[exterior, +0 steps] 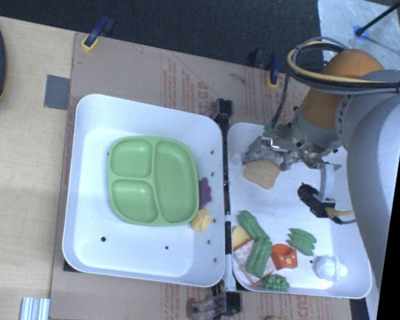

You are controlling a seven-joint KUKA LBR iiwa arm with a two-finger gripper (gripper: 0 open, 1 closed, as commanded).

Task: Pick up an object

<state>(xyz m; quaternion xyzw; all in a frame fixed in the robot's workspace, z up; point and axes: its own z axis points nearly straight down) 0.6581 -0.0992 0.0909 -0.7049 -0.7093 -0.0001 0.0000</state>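
While the grey arm's pincer (266,156) hung over the far left part of the right white bin (348,289), just above a tan, bread-like piece (261,175), its opening could not be told.

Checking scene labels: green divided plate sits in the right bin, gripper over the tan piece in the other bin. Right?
Not quite. The camera view shows the green divided plate in the left bin. The gripper is over the tan piece in the right bin.
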